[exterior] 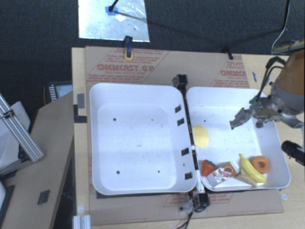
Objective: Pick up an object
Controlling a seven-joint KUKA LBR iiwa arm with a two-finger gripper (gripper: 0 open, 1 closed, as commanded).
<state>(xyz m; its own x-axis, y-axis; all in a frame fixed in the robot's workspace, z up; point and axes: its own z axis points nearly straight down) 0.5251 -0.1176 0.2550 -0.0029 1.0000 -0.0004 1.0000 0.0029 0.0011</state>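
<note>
The left bin (138, 142) is a wide white tray on the desk (57, 128), with lots of bare floor inside it. A black strip (187, 132) runs down the middle where the two bins meet.

The right bin (224, 104) holds all the things. A pale yellow lemon (201, 137) lies close to the left wall of this bin, about halfway down. It is a little longer from far to near than from side to side. There is open floor on its right and far sides.

The other things sit packed along the near edge. A small red piece (208, 167) is near the left corner. Next to it lies a flat red and white packet (222, 174), tipped a bit. Then comes a banana (252, 169). Its long way runs from far-left to near-right, and one end points at the near right corner. An orange round thing (260, 164) touches the banana on its right side.

The pincer (238, 119) hangs over the far right part of this bin, above bare floor, well apart from the lemon and the near pile. It points to the left. I cannot tell its state. Nothing can be seen in it.
</note>
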